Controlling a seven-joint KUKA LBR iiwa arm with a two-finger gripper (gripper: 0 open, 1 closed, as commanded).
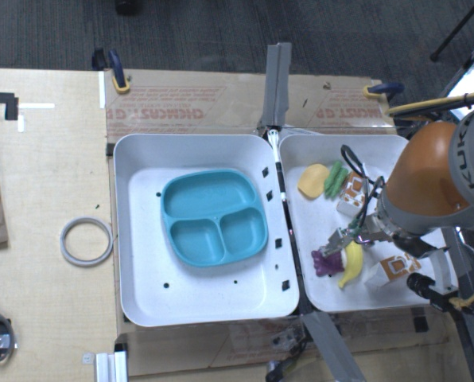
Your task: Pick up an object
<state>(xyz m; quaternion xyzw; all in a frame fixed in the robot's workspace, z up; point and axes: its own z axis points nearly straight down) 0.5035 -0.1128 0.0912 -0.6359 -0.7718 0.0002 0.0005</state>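
The arm reaches in from the right and hangs low over the right bin, orange band bulging above the wrist, and the gripper sits right down among the toys. Its tip is just beside the top of the banana, with the purple grapes touching the banana's left side. Is the pincer apart or clamped? It cannot be told from up here; the metal is a dark tangle and nothing is plainly pinched in it. The banana lies on the bin floor, so by my reading nothing is lifted: the approach looks done, the grab and the raise are both left. Further back in the same bin rest a yellow lemon-like piece and a green vegetable, touching, with a small carton just right of them and another carton near the front. The left bin holds a blue divided tray, well apart from the action
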